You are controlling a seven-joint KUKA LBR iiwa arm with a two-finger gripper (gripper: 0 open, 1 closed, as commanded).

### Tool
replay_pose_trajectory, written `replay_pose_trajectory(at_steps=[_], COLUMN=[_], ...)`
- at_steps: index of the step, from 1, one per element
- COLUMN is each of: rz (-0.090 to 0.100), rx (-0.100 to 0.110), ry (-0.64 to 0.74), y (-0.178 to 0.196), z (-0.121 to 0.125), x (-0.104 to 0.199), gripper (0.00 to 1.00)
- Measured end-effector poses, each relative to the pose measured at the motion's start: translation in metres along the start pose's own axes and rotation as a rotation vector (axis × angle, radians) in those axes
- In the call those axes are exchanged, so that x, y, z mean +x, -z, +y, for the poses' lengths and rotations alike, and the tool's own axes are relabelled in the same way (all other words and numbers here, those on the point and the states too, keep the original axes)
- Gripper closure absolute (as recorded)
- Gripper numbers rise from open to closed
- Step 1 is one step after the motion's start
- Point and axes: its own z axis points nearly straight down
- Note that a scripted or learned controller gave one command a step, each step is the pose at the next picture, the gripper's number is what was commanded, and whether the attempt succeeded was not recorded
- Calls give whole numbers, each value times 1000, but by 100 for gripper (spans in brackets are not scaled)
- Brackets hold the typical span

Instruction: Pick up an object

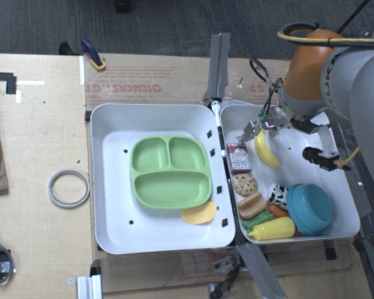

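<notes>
**Tool at the banana in the right bin**

The grey arm [355, 73] with its orange band [308, 67] reaches over the right bin [346, 226] from the right side. Its tool [260, 128] sits low in the far part of that bin, right at the upper end of a yellow banana [266, 149]. The metal fingers [252, 129] appear to touch the banana's top end, but whether they are spread or pinching the fruit cannot be told from this angle.

Taking the banana as the landmark: just to its left, against the bin's left wall, stands a small red and white carton [239, 157]. Nearer the camera from the banana lies a round cookie [244, 184], and nearer still a hot dog toy [252, 205]. A black and white item [277, 195] lies nearer the camera, slightly right of the banana. A blue bowl [310, 208] rests well to the banana's near right, beside an orange carrot [278, 210]. At the bin's near edge lie a green piece [257, 219] and a yellow bottle [274, 229].

Left of the banana, across the divider, the left bin [106, 167] holds a green divided plate [171, 172], with a flat yellow piece [199, 213] touching the plate's near rim.

Far to the left of the banana, on the counter [37, 136], lies a grey ring [69, 187].
</notes>
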Motion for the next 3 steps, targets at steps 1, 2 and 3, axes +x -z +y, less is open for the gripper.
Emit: replay_pose_trajectory(at_steps=[1, 2, 3], rz=[2, 2, 1], rx=[1, 12, 13], ry=[-5, -28, -68], y=[7, 94, 126], z=[0, 26, 25], x=[-1, 71, 67], gripper=[100, 100, 100])
